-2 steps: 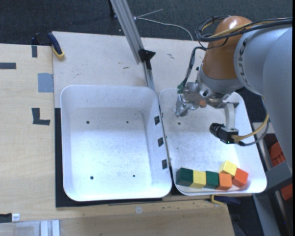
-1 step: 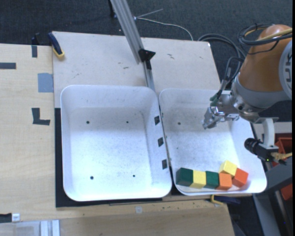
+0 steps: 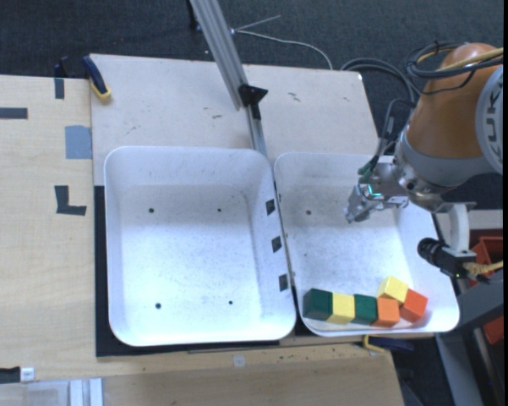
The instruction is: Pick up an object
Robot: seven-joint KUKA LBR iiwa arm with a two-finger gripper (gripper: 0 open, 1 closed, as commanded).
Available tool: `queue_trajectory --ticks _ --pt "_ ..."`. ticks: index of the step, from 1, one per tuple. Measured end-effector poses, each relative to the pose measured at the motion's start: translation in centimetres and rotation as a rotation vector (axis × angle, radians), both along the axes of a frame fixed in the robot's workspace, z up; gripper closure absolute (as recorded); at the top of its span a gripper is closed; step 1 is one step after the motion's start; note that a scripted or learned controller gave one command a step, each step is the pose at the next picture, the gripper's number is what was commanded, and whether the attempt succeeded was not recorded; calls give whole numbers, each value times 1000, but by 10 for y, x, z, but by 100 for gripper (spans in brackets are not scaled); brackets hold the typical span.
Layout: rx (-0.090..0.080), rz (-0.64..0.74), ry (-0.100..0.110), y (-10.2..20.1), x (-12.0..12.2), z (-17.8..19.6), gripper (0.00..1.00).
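Bench [image 3: 177,112] bears two white bins [image 3: 190,244]; gripper [image 3: 361,205], finger state unclear, hangs above right one.

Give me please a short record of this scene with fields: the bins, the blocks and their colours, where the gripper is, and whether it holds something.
bins: two shallow white bins side by side, left bin and right bin
blocks: a row along the near wall of the right bin
block colours, left to right: green block, yellow block, second green block, orange block, upper yellow block, orange-red block
gripper position: gripper over the right bin, apart from the blocks
held object: none seen between its fingers
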State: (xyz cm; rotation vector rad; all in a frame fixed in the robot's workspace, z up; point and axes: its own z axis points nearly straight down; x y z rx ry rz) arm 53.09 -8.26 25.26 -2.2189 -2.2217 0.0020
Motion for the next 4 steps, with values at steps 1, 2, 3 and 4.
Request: queue_trajectory --ticks 1,2,3,4 --pt "-2 -6 6 -52 -15 -54 0" --pt "-1 2 -7 -32 -4 7 0" --pt "0 2 -1 -32 -5 13 100" --pt "-1 2 -8 -18 -13 75 100"
